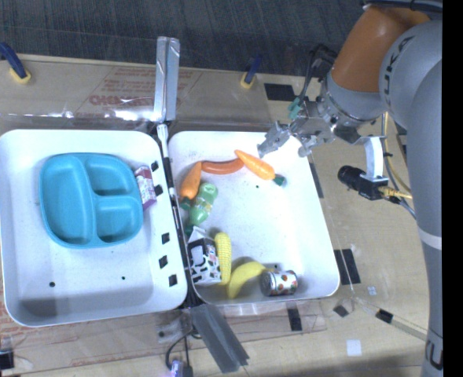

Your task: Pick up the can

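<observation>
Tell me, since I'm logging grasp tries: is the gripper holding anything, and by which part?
Nothing is held. The gripper is above the right bin's far rim, near a carrot; the can lies at the near edge.

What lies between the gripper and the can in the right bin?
In the camera view, mostly bare white bin floor separates the gripper from the can; a carrot lies just below the gripper.

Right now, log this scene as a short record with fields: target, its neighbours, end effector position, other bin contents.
target: can, lying on its side at the near edge of the right bin
neighbours: banana touching its left side; corn cob beyond that
end effector: above the right bin's far edge, near a carrot, far from the can
left bin: blue divided tray
</observation>
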Tool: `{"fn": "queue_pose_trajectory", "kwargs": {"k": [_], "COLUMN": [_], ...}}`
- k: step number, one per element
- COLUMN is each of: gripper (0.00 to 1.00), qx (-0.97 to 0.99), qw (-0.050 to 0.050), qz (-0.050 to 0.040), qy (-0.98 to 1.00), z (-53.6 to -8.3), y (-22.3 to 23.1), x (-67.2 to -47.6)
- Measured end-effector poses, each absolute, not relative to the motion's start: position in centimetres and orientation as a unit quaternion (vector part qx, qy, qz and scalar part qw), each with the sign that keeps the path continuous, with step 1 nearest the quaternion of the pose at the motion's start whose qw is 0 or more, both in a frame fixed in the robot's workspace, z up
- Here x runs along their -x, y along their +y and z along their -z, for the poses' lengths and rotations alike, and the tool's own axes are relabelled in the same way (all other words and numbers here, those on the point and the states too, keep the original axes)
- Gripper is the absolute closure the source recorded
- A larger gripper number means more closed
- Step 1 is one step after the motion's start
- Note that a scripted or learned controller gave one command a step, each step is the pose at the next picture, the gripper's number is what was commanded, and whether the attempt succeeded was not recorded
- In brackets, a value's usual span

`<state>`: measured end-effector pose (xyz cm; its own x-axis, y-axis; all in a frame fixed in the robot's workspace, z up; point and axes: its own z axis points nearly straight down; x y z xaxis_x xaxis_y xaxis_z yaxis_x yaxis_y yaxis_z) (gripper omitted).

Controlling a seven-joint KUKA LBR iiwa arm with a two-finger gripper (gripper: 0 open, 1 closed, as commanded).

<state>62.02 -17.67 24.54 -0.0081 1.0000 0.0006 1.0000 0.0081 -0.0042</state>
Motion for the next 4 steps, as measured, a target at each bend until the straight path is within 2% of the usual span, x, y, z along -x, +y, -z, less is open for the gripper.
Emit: {"fn": "queue_pose_trajectory", "kwargs": {"k": [1, 2, 3, 4], "gripper": [0.00, 0.00, 0.00, 0.00], "qx": [0.775, 0.663, 0.605, 0.627], "qw": [0.002, 0.002, 0.002, 0.000], "qz": [-0.0017, -0.0008, -0.0001, -0.0002], "qy": [-0.631, -0.749, -0.796, -0.779], "z": [-20.6, -13.1, -9.1, -9.2], "y": [-15.7, -14.3, -21.0, -20.9], "x": [-52.8, -47.6, -47.6, -59.6]}}
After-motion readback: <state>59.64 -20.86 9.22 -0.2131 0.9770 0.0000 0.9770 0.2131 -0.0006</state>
